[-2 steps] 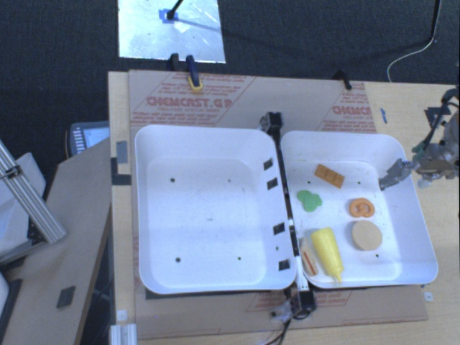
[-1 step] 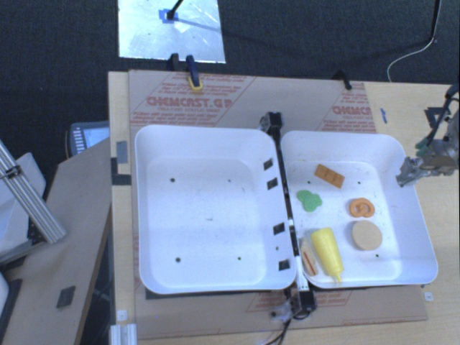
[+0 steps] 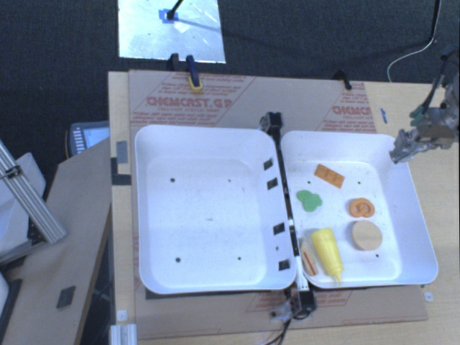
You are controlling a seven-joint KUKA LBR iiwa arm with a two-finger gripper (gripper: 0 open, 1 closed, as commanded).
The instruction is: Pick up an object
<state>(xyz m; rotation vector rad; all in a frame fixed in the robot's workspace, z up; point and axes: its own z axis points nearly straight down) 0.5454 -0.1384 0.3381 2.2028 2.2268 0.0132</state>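
Gripper (image 3: 404,149): I see it over the right bin's (image 3: 402,273) far right corner; I cannot tell how it is set.
Objects: orange block (image 3: 329,175), green piece (image 3: 310,200), pretzel (image 3: 361,208), tan disc (image 3: 366,235), mustard bottle (image 3: 328,251), hot dog (image 3: 309,261), all in that bin.

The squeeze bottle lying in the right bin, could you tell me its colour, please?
Yellow; the squeeze bottle shows clearly in the camera view.
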